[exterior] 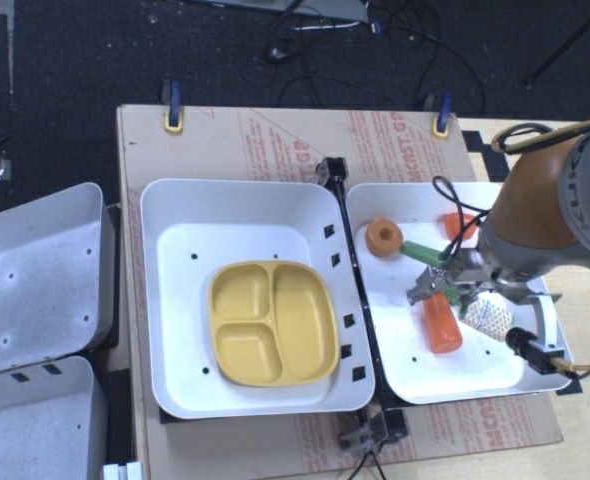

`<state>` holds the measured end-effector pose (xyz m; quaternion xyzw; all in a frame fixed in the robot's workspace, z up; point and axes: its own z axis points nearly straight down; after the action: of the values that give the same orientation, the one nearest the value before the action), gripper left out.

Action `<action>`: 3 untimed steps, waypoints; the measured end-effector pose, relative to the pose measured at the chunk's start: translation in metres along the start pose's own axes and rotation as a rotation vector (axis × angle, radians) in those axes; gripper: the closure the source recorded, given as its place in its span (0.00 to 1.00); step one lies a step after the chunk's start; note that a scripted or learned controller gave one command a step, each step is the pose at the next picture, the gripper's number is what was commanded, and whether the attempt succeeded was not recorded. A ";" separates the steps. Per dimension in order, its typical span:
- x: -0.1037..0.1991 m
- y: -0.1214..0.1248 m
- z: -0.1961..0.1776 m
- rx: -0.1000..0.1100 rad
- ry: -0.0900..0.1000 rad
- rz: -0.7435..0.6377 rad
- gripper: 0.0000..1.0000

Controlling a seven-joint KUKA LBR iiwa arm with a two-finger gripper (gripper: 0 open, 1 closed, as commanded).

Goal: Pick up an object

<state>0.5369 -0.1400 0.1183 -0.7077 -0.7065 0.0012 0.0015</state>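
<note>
The right bin (405, 368) holds several small objects. An orange ring (383, 237) lies near its back left. A green piece (420, 253) lies just right of the ring. An orange-red cylinder (441, 326) lies in the middle, and a white patterned object (488, 315) is beside it on the right. Another orange-red piece (459, 226) sits at the back, partly behind a cable. My gripper (437, 287) is low in this bin, right at the upper end of the cylinder and below the green piece. The arm's wrist hides part of the bin behind it.
A yellow divided plate (273, 321) lies in the left bin (175, 218). A black divider (353, 268) runs between the two bins. Both stand on a cardboard-covered bench (255, 138) held by clamps. Grey trays (35, 268) lie off the bench to the left.
</note>
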 end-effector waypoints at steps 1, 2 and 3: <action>0.000 0.001 -0.012 -0.004 -0.001 0.001 1.00; 0.000 0.001 -0.076 -0.009 -0.002 -0.004 1.00; 0.000 0.002 -0.129 -0.009 -0.002 -0.005 1.00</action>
<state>0.5392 -0.1400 0.2473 -0.7061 -0.7081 -0.0012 -0.0025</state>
